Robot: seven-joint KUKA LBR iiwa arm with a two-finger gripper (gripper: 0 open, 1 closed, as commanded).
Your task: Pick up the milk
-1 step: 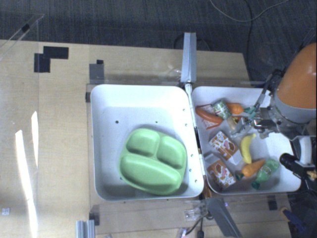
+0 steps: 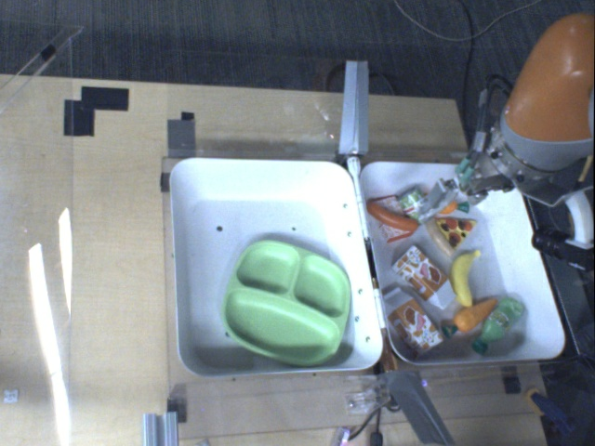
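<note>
Camera view: pincer (image 2: 457, 186) low over right bin (image 2: 548, 337) far end, beside pizza slice (image 2: 453, 231); finger state unclear. Milk cartons (image 2: 420, 272) lie mid-bin, apart from pincer. Green tray (image 2: 288, 301) in left bin (image 2: 200, 249).

A pale wooden bench (image 2: 112, 249) is seen from above against dark carpeted floor (image 2: 214, 17).

Black tape marks (image 2: 93, 108) are fixed near the bench's far left corner, and streaks of reflected light (image 2: 45, 286) are caught along its left side. A thin cable (image 2: 446, 17) is looped across the floor beyond the bench, and a metal rail (image 2: 354, 110) is mounted upright at centre.
</note>
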